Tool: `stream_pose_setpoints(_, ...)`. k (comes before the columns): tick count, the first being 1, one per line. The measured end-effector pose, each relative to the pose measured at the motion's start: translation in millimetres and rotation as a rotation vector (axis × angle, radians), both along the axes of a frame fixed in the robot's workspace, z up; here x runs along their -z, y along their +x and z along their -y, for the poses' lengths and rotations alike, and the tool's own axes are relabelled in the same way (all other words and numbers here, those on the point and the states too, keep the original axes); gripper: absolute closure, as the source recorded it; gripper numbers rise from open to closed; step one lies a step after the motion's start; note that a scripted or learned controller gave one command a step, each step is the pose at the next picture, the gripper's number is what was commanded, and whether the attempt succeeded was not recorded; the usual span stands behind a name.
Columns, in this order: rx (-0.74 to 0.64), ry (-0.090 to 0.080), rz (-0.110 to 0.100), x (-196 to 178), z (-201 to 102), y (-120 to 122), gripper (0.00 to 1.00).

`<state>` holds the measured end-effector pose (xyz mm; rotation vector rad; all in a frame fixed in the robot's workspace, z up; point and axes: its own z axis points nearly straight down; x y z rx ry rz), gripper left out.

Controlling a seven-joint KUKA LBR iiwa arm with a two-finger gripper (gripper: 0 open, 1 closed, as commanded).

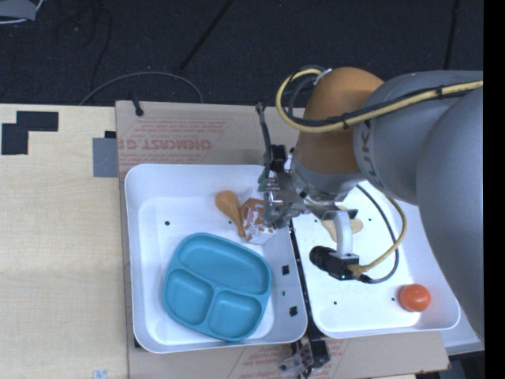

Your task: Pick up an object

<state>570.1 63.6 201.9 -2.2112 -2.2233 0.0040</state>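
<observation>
The gripper (pixel 272 202) hangs directly over a crinkled brown-and-white wrapper (pixel 254 219) near the left white bin's (pixel 146 212) right edge; whether it clamps anything cannot be told.

Grey arm (pixel 430 133) with orange band (pixel 335 125), looped by yellow cable (pixel 347 117); black metal gripper (pixel 272 204).

Left bin (pixel 150 212) open along its upper left floor, blue divided plate (pixel 217 285) filling its lower half, wooden spoon (pixel 230 208) and crumpled wrapper (pixel 254 218) crowding the upper right by the divider, right bin (pixel 442 318) lower floor free, orange ball (pixel 413 297) near its lower right corner, arm (pixel 410 148) covering its upper part
</observation>
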Motion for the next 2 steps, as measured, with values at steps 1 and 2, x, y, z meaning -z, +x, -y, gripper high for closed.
stream_pose_setpoints(1,0.002,-0.001,0.004,-30.0,-46.3,-4.8,1.0)
stream_pose_setpoints(2,0.003,-0.003,0.002,-28.8,-45.3,-5.0,0.0)
